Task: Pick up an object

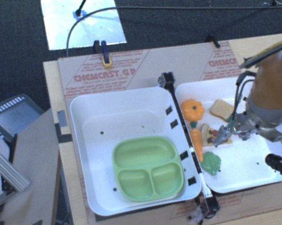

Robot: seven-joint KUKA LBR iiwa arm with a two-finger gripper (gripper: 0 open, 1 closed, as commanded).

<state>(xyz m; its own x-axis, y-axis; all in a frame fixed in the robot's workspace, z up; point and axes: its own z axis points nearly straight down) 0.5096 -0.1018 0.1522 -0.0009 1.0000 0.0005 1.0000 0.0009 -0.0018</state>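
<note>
My gripper is down low in the right bin now, tips poking toward the bin's left side, arm w/ the orange band hanging over the right half. Whether the gripper is open or closed, can't tell from this angle; the tips blur into the clutter there. Nothing visibly clamped, so I won't call a hold.

Right at the tips: a small pale piece and some dark bits, too small to name. Just left of that, the toy carrot lying lengthwise along the divider side. Above it, the orange mini pumpkin. To the pumpkin's right, a tan bread-like slice, close behind my wrist. Below the carrot, a green leafy veg, broccoli-ish, near the front-left corner of the bin.

Left bin: a green divided plate w/ three compartments, well apart from me, not my target I'd say.

Progress, my read: approach looks done, I'm at grasp height among the items. Grasp itself not confirmed. Left to do: close on something, prob. the carrot or that small piece since they're nearest, then lift it clear of the bin floor. Every item appears to rest on the bin, so pick not yet achieved.
</note>
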